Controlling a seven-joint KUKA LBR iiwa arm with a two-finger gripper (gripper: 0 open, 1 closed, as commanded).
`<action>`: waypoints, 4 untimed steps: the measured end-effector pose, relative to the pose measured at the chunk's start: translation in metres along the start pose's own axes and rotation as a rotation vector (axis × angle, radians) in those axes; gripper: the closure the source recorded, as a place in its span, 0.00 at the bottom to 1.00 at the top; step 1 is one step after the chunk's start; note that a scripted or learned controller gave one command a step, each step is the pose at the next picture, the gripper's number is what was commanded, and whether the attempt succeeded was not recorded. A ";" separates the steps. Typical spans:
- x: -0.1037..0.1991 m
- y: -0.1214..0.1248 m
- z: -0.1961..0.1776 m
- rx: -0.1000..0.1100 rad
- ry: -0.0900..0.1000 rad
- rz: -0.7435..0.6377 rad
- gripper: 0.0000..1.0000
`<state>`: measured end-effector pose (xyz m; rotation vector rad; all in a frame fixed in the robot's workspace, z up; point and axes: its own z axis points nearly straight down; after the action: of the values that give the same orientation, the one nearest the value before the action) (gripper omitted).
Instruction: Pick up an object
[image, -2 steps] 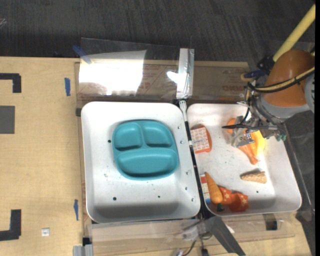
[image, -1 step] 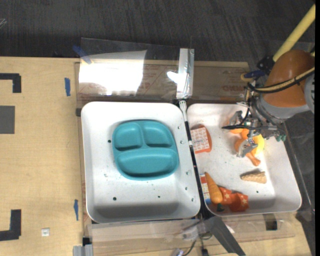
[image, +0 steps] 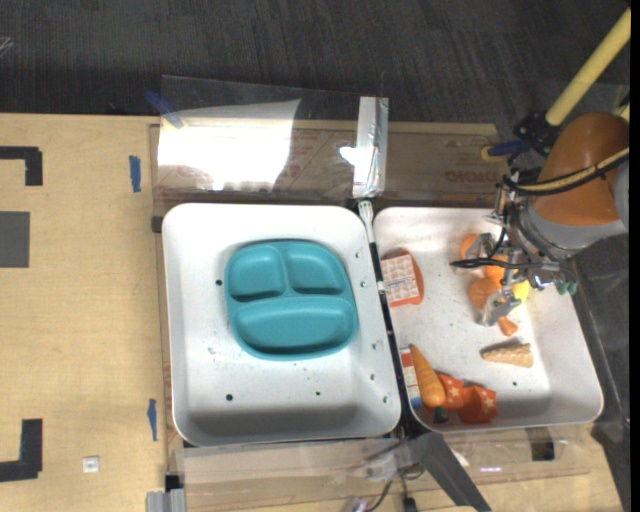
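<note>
Hovering at right of frame, the gripper (image: 497, 312) sits low over the orange toy (image: 484, 291) in the right bin (image: 580, 385); whether its claw is spread or pinching, nobody can tell. The toy lies directly beneath, slightly up-left.

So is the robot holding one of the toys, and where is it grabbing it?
It cannot be told. The end effector is down among small orange toys in the right bin, but cables hide any hold.

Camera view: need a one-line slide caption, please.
KUKA gripper lowered among toy foods in the right bin; teal tray in the left bin.
</note>
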<state>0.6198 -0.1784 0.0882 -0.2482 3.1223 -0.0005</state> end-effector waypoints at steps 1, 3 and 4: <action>-0.005 0.000 -0.015 0.006 -0.015 -0.001 1.00; -0.053 0.149 -0.139 -0.003 0.001 0.019 1.00; -0.075 0.157 -0.106 -0.002 0.002 0.122 1.00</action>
<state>0.6678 -0.0121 0.1949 -0.0567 3.1338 0.0026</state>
